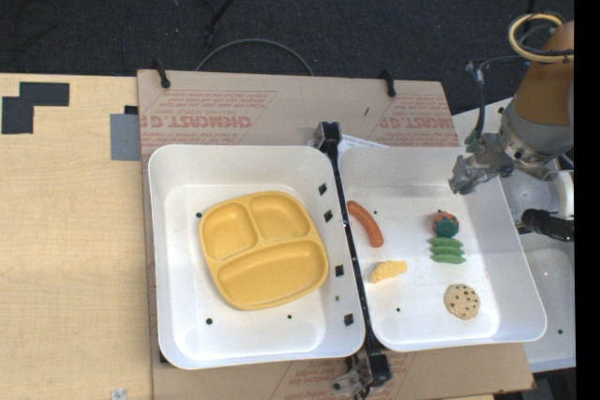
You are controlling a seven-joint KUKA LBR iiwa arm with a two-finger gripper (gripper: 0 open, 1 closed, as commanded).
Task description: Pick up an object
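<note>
In the right bin [412, 178] lie several toy foods: an orange-red sausage [365, 223], a yellow corn piece [387, 271], a red and green tomato-like piece [445, 223], a green pea pod [447, 249] and a round speckled cookie [461, 301]. My gripper [466, 176] hangs over the bin's upper right part, above and right of the tomato piece, touching none of the foods. The arm's orange band [544, 89] rises behind it at the right.
The left bin [178, 201] holds a yellow three-compartment tray [264, 248]. A black divider [343, 239] with clips runs between the bins. Brown cardboard [272, 112] lies under both. Cables and a black fixture [548, 222] sit to the right of the right bin.
</note>
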